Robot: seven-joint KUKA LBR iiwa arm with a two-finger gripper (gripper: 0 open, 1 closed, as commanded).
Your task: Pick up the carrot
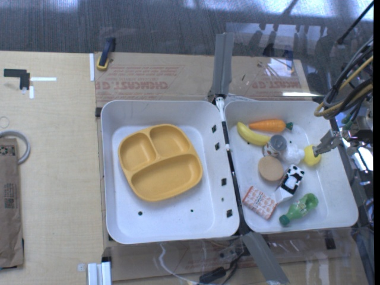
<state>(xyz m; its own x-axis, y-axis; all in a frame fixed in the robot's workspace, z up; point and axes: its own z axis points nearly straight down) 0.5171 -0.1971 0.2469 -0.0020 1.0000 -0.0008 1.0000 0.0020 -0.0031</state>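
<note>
Wooden bench [53,177], left bin [113,159] holding yellow plate [160,161]; right bin [332,200] with carrot [267,124], banana [252,134]; end effector [326,142] state unclear

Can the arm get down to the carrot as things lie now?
Probably yes. The carrot lies uncovered near the far wall of the right bin, with only the banana close beside it. The gripper sits near the bin's right side, with nothing between them.

We see a light wooden bench [47,177] under a cardboard sheet [154,79]. Behind it runs dark grey carpet [119,10], crossed by pale bands of light.
</note>
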